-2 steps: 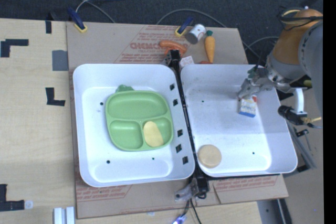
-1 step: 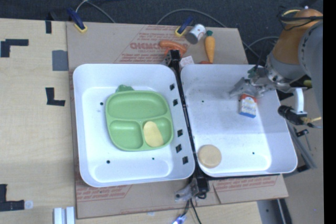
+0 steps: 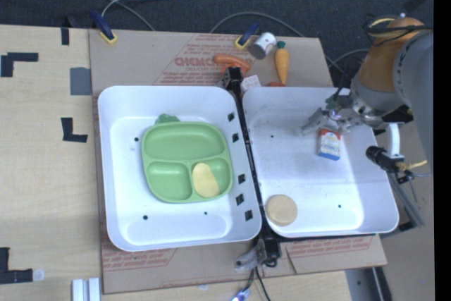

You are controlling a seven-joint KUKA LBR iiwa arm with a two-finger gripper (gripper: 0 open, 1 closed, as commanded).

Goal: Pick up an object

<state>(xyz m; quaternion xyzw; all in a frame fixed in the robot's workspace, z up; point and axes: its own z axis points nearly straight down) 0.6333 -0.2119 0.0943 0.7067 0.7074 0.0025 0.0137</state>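
In the right bin (image 3: 352, 222) lies a small white, blue and red carton (image 3: 329, 146). My gripper (image 3: 325, 123) hangs over the carton's upper end, reaching in from the right, and it is open. One grey finger (image 3: 310, 125) sticks out to the left of the carton, and nothing is held. A tan round disc (image 3: 281, 209) rests at the near left corner of the same bin. The left bin (image 3: 120, 151) holds a green divided plate (image 3: 184, 144) with a yellow piece (image 3: 206, 180) in its lower right compartment.
Beyond the bins, a toy carrot (image 3: 281, 64), an orange sausage-like piece (image 3: 232, 61) and a small grey cylinder (image 3: 264, 45) lie on the cardboard. Blue and yellow clamps (image 3: 104, 27) grip the cardboard's far edge. Black clips line the wall between the bins (image 3: 242, 151).
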